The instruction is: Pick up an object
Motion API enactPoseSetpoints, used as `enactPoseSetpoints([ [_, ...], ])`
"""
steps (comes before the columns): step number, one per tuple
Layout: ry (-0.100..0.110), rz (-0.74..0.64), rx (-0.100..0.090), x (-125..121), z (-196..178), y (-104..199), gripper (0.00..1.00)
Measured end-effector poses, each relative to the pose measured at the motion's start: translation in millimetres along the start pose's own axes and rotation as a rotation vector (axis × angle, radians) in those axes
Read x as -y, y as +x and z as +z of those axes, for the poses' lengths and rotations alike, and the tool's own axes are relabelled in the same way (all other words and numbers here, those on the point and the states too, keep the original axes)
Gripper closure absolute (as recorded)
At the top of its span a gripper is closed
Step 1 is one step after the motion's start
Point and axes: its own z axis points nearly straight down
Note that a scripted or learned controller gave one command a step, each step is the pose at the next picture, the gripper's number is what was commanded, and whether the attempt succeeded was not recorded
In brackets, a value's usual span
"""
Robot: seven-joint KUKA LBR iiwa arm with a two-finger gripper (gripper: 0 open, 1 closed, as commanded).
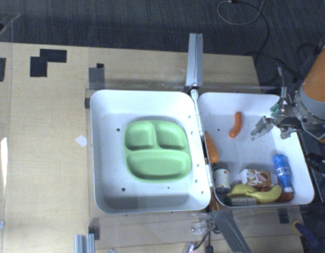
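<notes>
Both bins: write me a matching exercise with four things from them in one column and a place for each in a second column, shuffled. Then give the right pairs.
Things:
1. green divided plate
2. sausage
3. blue bottle
4. banana

Places:
A. in the right bin, at its near edge
B. in the middle of the left bin
C. in the right bin, toward its far side, just left of the gripper
D. in the right bin, near its right wall, below the gripper in the camera view

Right pairs: 1-B, 2-C, 3-D, 4-A.
</notes>
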Motion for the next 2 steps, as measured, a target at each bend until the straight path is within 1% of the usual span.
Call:
enactPoseSetpoints([
  [1,-0.001,0.042,0.001,33,119,-67,0.00],
  [2,-0.037,0.152,0.010,27,141,-76,0.00],
])
